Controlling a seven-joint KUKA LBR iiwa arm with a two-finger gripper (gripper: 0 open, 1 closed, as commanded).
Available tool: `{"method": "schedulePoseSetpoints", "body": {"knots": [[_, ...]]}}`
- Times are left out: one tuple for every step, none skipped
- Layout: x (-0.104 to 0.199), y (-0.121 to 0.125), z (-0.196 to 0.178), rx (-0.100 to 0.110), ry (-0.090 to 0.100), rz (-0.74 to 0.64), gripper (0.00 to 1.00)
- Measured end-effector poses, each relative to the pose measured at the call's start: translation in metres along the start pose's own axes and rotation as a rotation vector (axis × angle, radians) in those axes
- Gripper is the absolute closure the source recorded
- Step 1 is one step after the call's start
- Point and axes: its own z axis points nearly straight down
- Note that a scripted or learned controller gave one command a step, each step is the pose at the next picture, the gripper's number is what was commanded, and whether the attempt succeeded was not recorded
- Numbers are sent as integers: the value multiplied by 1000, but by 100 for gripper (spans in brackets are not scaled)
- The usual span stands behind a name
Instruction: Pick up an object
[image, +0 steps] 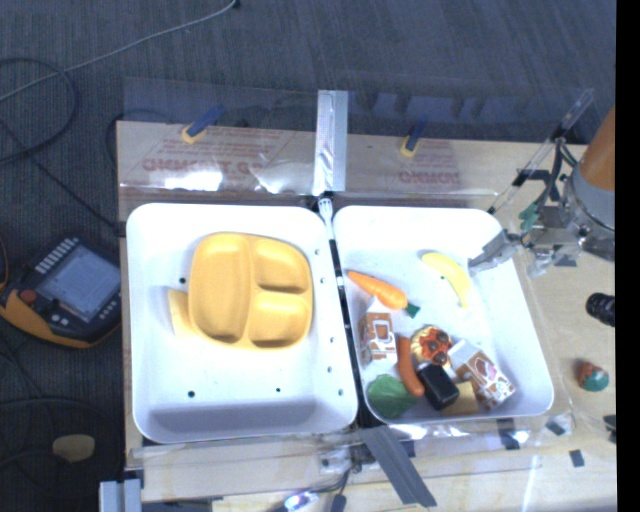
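1. Two shallow white bins sit side by side on a counter (560, 330), seen from above at a slant.
2. The left bin (150, 390) holds a yellow divided tray (250, 288) near its centre.
3. The right bin (520, 330) holds a clutter of small things: a yellow banana (447, 273) toward its upper right, an orange carrot (378, 289) at its upper left, and a heap of small packets (440, 372) and a green item (392, 396) along its lower edge.
4. The pincer (492, 255) reaches in from the right of the frame, over the right bin's upper right rim. Whether it is wide or narrow cannot be told; nothing shows between its tips.
5. The banana lies just to the lower left of the pincer, the nearest object to it.
6. The banana's long axis runs from upper left to lower right, gently curved.
7. Judged from this, nothing is picked up yet.
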Motion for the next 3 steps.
{"method": "schedulePoseSetpoints", "body": {"knots": [[56,30,143,2,0,172,0],[67,92,186,-10,-2,105,0],[67,93,175,-12,-2,103,100]]}}
